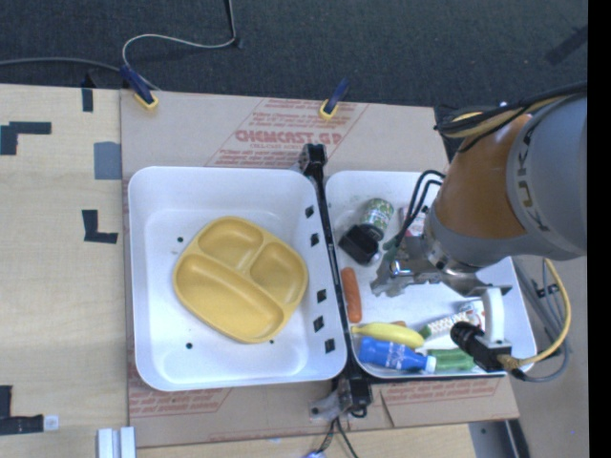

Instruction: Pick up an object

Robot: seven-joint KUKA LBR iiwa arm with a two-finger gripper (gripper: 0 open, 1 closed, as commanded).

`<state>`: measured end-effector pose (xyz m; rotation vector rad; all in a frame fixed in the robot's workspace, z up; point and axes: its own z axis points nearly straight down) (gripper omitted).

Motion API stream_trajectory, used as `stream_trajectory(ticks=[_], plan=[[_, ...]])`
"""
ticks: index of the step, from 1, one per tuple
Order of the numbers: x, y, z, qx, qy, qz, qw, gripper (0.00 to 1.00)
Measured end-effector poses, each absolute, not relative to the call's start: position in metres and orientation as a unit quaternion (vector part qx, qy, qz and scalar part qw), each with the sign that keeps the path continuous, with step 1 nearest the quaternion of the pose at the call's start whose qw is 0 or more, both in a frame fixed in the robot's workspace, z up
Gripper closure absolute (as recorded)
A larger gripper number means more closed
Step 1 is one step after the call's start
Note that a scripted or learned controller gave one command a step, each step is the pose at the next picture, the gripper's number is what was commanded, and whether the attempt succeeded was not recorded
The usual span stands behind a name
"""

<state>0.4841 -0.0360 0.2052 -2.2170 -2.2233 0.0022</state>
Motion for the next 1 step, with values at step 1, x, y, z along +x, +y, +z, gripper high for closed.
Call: stream_trajectory(ticks=[1], plan=[[0.4846,-0.0357,0.2146,-0.706,-0.708,0.001,0.001,1.0]])
